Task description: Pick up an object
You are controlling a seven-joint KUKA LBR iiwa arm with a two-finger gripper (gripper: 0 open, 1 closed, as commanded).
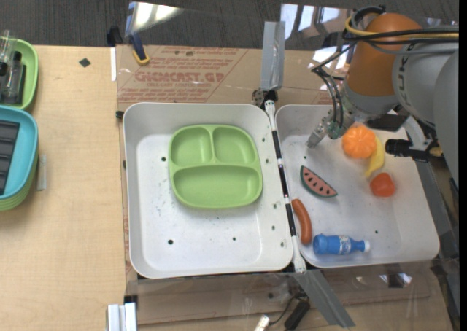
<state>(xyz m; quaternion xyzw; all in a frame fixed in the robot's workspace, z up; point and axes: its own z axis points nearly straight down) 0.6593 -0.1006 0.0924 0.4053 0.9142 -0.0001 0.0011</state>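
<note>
1. Nearest the camera, a small blue plastic bottle with a white cap [340,245] lies on its side at the front edge of the right white bin [408,238].
2. Just left of the bottle, a red sausage-shaped toy [302,220] lies lengthwise against the bin's left wall.
3. Behind the sausage, a red watermelon-slice toy with a green rind [317,182] rests flat on the bin floor.
4. Right of the watermelon slice, a small red-orange round fruit toy [382,185] sits alone, apart from the slice.
5. Behind that fruit, an orange round fruit toy [358,141] touches a yellow banana toy [376,160] on its right side.
6. The two-finger gripper [321,135] hangs just left of the orange fruit, in the back part of the right bin. Its fingers stand slightly parted, with nothing between them.
7. The grey arm with its orange band [379,56] reaches over the bin's back right corner.
8. The left white bin [142,235], touching the right bin, holds a light green three-compartment plastic plate [215,165], lying flat near its centre.
</note>
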